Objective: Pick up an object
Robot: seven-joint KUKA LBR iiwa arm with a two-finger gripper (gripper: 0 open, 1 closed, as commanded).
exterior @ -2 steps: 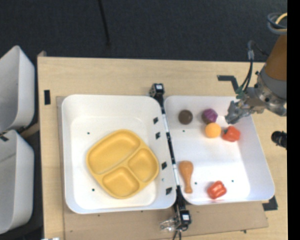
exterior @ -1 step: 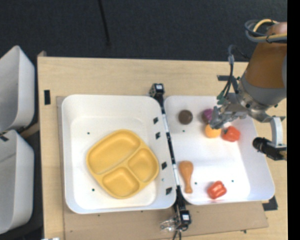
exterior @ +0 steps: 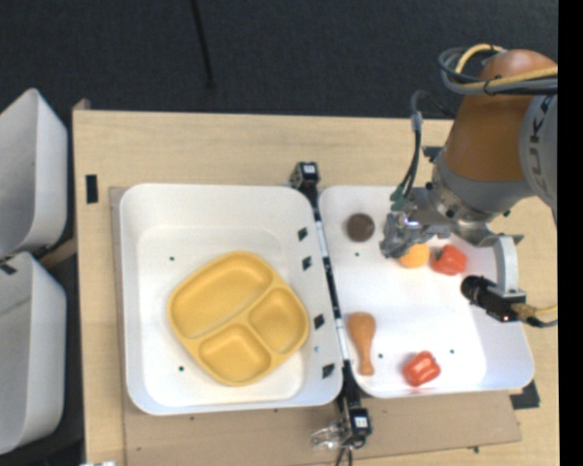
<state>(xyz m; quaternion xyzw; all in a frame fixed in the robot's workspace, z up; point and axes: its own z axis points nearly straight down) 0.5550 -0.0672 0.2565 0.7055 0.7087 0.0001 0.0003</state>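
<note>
Orange-yellow toy piece (exterior: 415, 255) near right bin's (exterior: 466, 367) far edge sits under my pincer (exterior: 400, 241), grip state can't tell, so I judge I'm mid-reach, next needing a lift.

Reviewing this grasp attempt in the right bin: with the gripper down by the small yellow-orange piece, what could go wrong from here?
1. The yellow-orange piece lies right beside a red piece, so the gripper may nudge or catch both.
2. The gripper seems to sit toward the piece's edge, so a grasp could slip off.
3. The brown round piece lies close on the other side and may get bumped if the arm shifts.
</note>
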